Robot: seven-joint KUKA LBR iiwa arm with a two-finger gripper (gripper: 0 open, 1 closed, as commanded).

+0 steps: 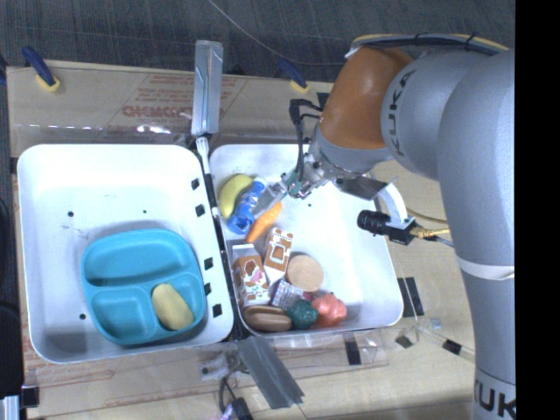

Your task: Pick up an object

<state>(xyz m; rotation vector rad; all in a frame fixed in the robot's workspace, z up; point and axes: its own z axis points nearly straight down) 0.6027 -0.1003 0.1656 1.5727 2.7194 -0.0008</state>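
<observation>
1. Objects for picking lie crowded along the left side of the right bin (367,278); the grey arm (455,112) with its orange band leans in over that bin from the right.
2. Left bin (52,199) carries a blue divided tray (131,274) with a yellow potato-like piece (172,306) in its lower right compartment.
3. Gripper (293,186) hangs low over the upper part of the pile, near the orange carrot (264,220); whether it is parted or closed, I cannot tell, since the wrist hides it.
4. Yellow banana (232,192) sits at the top of the pile, touching a blue toy (246,210) just beside it.
5. Carrot is the nearest candidate. It looks like light, stiff toy plastic, smooth and likely slippery, tapered toward one end. I judge the best hold is across its thicker middle, squeezing the narrow width.
6. Lower down, small cartons (262,269), a tan disc (305,272) and a pink piece (330,307) are packed touching.
</observation>
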